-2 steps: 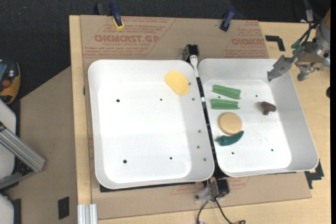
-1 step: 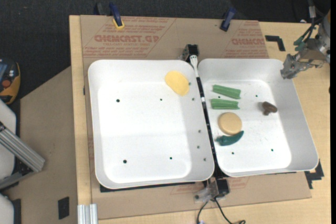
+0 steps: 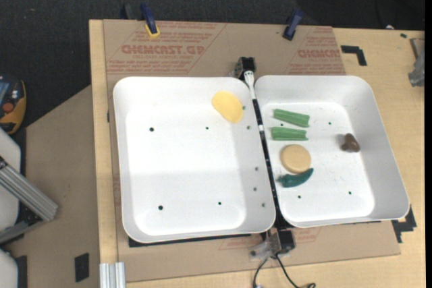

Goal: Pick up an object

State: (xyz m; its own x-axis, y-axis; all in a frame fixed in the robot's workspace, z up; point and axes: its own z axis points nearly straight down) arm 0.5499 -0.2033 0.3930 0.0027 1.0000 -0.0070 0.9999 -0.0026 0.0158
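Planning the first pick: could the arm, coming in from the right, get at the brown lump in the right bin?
Probably yes. The brown lump lies alone near the right bin's right side, apart from the other pieces, with nothing over it.

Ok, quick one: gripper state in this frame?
Gripper: cannot be told from this frame. The yellow piece lies in the left bin, and the tan disc lies in the right bin.

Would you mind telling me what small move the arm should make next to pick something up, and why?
Probably swing in over the left bin and stop above the yellow object. It lies alone near that bin's far right corner, whereas the right bin's tan disc touches a dark green piece, leaving less room around it.
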